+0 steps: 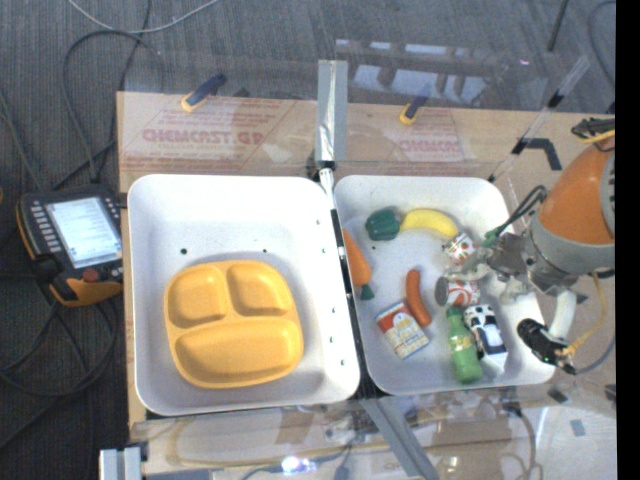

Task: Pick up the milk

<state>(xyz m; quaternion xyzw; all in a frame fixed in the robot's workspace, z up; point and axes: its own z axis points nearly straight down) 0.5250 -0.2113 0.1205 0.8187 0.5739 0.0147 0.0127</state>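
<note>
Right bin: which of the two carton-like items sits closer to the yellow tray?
The red-and-white carton, lying left of the green bottle. The black-and-white carton sits on the bottle's other side, toward the arm, farther from the yellow tray.

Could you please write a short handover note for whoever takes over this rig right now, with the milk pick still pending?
Gripper: over the right bin, near its right wall; finger state unclear, nothing visibly held.
Milk: small carton lying in the right bin's lower middle, beside the hot dog.
Nearby: green bottle, banana, carrot.
Yellow tray: in the left bin.
Done: nothing confirmed.
Left: move to the milk, grasp, lift.
</note>
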